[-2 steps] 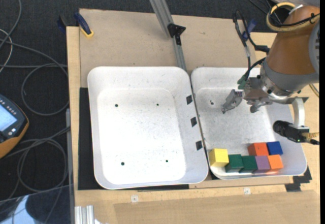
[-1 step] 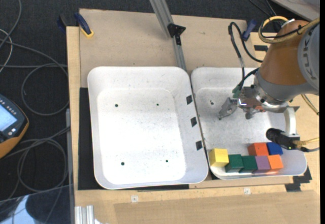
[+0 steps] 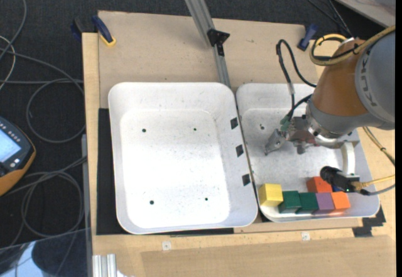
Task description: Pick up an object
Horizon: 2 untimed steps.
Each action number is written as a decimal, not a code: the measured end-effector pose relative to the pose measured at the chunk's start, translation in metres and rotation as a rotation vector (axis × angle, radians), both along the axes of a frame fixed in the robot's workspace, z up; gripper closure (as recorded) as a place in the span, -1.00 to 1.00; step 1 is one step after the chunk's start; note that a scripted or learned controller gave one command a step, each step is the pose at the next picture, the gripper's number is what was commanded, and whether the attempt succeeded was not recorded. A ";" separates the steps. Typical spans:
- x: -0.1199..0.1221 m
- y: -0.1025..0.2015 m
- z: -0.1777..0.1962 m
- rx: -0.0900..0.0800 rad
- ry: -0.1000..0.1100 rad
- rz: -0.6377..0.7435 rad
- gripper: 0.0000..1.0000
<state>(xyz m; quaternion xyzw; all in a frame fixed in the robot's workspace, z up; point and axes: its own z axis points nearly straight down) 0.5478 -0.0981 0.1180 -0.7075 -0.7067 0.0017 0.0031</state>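
While the blocks (image 3: pixel 306 199) sit packed in a row along the near edge of the right bin (image 3: pixel 251 106), running from nine to three o'clock, yellow, green, purple and orange, with a red one just behind, the pincer (image 3: pixel 286 142) hangs at about eleven o'clock from them, near but apart. Its fingers stand spread, holding nothing. Farther left lies the left bin (image 3: pixel 125 97) on the worktop (image 3: pixel 151 37).

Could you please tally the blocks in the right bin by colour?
Yellow: 1
Green: 2
Purple: 1
Orange: 2
Total: 6 blocks, along the near edge of the right bin.
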 end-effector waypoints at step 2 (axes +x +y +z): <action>-0.005 -0.004 0.071 -0.003 -0.013 0.001 1.00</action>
